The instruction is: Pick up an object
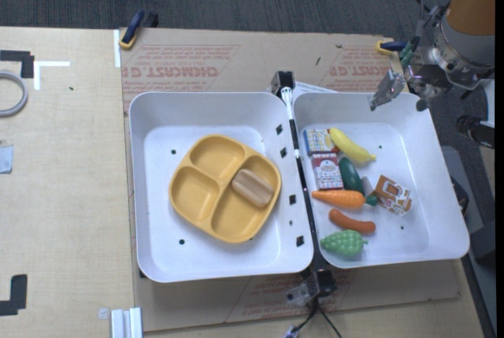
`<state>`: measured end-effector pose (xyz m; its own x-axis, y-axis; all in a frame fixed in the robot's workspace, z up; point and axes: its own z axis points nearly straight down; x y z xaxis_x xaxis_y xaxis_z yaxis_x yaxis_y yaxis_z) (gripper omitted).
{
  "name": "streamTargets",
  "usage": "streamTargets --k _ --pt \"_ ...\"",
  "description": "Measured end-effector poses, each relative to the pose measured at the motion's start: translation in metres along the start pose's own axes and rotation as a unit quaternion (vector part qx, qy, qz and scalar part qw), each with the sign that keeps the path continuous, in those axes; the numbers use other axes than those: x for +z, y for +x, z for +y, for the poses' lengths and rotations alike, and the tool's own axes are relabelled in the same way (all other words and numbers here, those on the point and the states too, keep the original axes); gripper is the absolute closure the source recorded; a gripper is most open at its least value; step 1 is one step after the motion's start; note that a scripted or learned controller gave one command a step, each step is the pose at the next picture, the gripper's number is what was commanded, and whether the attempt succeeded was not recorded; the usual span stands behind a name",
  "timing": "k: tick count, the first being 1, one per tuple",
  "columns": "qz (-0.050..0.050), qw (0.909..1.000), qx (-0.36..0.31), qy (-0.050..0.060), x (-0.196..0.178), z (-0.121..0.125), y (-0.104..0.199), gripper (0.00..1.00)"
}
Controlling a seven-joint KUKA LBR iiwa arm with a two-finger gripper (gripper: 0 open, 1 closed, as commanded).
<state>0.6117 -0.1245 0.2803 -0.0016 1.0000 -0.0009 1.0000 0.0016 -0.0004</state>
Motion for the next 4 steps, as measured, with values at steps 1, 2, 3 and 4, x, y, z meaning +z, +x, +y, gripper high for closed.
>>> streamTargets --k 1,2,3,4 --pt "0.000 0.9995 -0.033 0.000 0.128 -0.045 0.025 0.00" --pt "0.000 0.9993 -0.037 -0.003 0.185 0.001 0.025 0.00" --pt "0.001 0.9994 -0.035 -0.004 0.174 0.002 0.025 1.00" --pt "0.000 0.9953 -0.097 0.000 0.048 0.047 0.042 1.00"
